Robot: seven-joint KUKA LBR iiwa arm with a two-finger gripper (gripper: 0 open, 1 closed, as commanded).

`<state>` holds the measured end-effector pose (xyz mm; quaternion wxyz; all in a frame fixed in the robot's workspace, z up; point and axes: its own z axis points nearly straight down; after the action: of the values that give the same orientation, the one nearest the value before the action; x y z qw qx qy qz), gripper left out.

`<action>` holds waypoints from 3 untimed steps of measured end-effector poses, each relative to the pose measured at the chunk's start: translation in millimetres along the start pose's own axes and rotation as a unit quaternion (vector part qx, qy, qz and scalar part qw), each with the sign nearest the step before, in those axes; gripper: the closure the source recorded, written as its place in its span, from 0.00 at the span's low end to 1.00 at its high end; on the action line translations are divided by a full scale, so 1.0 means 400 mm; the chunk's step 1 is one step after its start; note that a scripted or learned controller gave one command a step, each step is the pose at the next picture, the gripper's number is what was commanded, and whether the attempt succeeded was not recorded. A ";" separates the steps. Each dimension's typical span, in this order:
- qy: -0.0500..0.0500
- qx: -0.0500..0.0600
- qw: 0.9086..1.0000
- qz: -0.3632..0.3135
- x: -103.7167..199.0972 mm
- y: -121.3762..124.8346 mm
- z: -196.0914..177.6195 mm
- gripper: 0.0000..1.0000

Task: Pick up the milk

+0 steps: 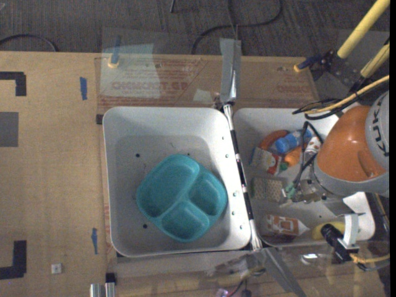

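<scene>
In the right bin, a small brown-and-white carton lies flat near the front wall; it looks like the milk. The grey arm with its orange band reaches in from the right and hangs over the bin's middle. My gripper points down just above and right of a speckled grey item, a little behind the carton and apart from it. The arm hides the bin's right part.
Toward the back of the right bin lie a blue bottle, an orange piece and a small packet. A yellow item sits at the front right. The left bin holds a teal divided plate.
</scene>
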<state>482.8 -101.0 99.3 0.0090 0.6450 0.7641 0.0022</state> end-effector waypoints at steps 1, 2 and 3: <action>0.000 0.000 1.000 0.000 0.001 0.000 0.000 0.00; 0.005 0.006 1.000 -0.015 -0.036 -0.004 -0.440 0.00; 0.006 0.007 0.997 -0.074 0.106 0.120 -0.212 0.00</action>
<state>521.5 -50.5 184.3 -0.0003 0.5865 0.8099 0.0000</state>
